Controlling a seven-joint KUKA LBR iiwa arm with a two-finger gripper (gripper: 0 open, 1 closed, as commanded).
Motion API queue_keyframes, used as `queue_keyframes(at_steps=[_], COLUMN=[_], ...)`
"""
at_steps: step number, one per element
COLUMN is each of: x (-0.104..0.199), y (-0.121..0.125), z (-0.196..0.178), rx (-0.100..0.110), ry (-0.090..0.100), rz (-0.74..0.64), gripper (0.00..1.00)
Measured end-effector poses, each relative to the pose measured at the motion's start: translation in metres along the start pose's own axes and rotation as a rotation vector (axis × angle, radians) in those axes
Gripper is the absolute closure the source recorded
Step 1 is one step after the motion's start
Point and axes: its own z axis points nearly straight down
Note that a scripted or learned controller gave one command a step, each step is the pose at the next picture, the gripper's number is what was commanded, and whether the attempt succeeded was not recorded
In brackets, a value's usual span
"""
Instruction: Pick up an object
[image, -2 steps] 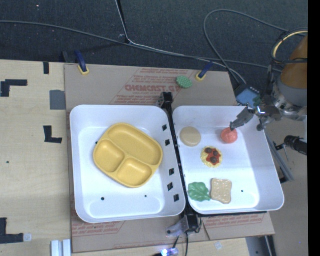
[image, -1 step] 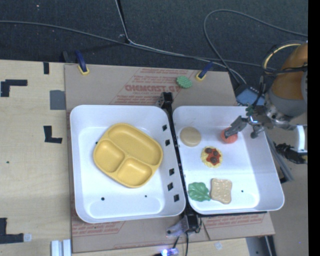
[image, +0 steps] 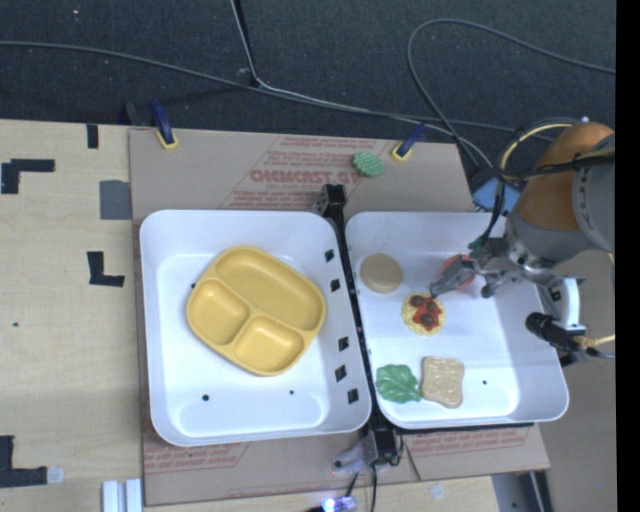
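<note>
reaching in low over the right bin (image: 520, 395), the arm's jaws (image: 440, 284) hang above the pizza toy (image: 423, 314); their state unclear.

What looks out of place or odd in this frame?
A small green piece lies on the cardboard behind the bins, outside both. The yellow tray sits skewed in the left bin. Nothing looks spilled or broken.

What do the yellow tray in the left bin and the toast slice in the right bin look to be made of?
The yellow tray looks like moulded plastic with a matte to satin finish: uniform colour, smooth rounded dividers between three compartments. The toast slice seems to be toy food, probably plastic or rubber: even tan surface with a paler edge, no real crumb visible. Neither can be confirmed from this view.
</note>
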Motion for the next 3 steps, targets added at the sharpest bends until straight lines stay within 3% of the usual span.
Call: queue_keyframes(at_steps=[1,2,3], x=[0.0,0.002,0.001], y=[0.002,0.004,-0.002], z=[0.028,0.015,-0.03], rx=[-0.013,-0.017,-0.011], ry=[-0.004,0.001,-0.001], rz=[0.0,-0.002,0.0], gripper=[0.0,1.0,1.0])
